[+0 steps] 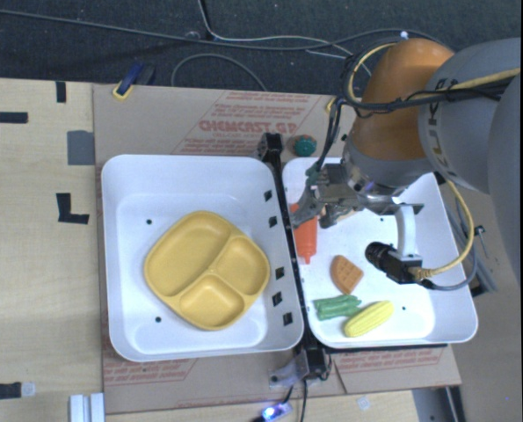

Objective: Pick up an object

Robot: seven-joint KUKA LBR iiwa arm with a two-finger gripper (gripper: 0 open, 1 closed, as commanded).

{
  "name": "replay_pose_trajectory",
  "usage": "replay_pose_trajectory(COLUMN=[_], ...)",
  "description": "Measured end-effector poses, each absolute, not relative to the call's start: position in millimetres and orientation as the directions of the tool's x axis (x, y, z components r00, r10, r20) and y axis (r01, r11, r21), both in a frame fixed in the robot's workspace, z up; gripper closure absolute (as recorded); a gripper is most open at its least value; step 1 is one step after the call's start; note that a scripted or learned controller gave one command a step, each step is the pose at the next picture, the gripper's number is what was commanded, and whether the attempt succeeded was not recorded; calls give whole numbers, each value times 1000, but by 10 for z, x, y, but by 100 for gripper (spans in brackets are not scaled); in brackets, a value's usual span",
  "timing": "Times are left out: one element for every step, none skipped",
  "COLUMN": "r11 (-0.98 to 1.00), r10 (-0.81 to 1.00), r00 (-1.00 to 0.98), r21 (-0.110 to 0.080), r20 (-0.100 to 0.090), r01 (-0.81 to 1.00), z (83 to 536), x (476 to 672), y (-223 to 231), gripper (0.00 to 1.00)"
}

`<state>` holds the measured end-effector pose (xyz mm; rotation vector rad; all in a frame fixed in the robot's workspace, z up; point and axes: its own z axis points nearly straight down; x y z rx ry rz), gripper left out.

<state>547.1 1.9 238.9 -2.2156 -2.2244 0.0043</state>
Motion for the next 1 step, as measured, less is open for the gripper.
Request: replay_pose_trajectory(r11=[5], r10=[1000], r00=[-5], r21=[-4], r20=[0], r01=[1000], z=[2245], x=[5470], y=[573], gripper=[100])
